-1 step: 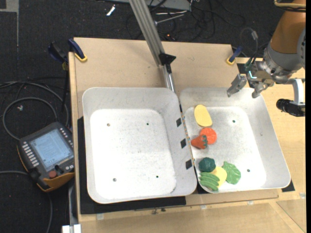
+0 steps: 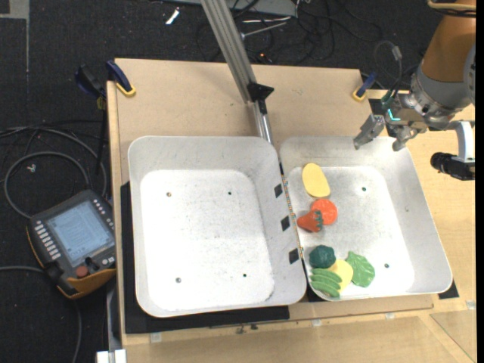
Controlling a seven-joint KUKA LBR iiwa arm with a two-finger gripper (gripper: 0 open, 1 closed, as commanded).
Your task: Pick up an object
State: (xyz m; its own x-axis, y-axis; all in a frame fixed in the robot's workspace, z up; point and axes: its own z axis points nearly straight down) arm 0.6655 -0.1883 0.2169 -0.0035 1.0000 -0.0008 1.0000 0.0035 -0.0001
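The left bin (image 2: 204,229) holds no toys, while the right bin (image 2: 393,225) keeps them all along its left side: a yellow piece (image 2: 315,179), a red-orange one (image 2: 321,213) and a green cluster (image 2: 340,269) near the front corner. At the far right the gripper (image 2: 384,133) hangs above that bin's back edge, fingers spread with nothing between them. Judging by this, the whole pick is still to do: descend, close, lift.

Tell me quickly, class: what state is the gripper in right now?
Gripper: open, holding nothing, above the right bin's far rim.
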